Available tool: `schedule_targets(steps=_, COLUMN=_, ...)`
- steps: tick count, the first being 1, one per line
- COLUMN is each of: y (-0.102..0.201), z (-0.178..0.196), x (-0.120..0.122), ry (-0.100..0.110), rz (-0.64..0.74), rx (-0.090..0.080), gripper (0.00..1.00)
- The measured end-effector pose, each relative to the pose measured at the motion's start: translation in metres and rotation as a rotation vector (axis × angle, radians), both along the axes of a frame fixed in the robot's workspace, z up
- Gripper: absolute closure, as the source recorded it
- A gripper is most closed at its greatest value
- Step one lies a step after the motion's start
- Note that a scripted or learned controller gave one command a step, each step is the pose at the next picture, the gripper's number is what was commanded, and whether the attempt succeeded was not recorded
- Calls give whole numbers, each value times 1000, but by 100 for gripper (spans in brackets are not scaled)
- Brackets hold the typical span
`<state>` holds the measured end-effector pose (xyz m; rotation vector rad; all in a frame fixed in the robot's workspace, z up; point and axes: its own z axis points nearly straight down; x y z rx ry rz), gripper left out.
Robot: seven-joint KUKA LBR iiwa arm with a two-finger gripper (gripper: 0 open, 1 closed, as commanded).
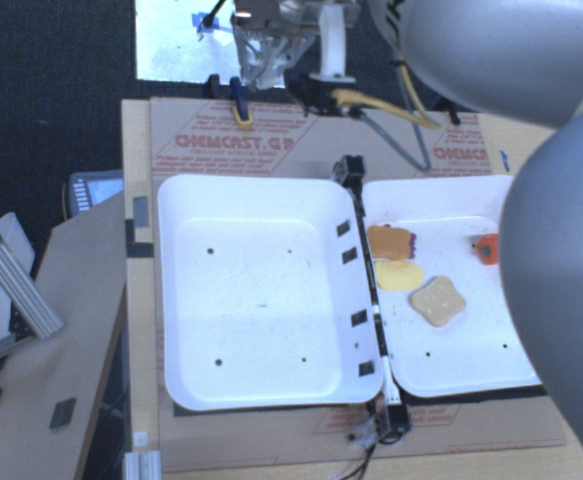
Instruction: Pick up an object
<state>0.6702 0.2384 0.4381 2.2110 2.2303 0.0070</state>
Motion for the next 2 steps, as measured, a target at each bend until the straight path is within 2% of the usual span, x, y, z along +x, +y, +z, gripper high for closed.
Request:
schedule_targets(steps=1, y=-3, z=72, x=-101, ry=-3, rz=1, rx=4, gripper=100)
schedule_targets(steps=2, y=-4, z=66, x=-97, ry=2, rz=-4, rx=-1, gripper=0)
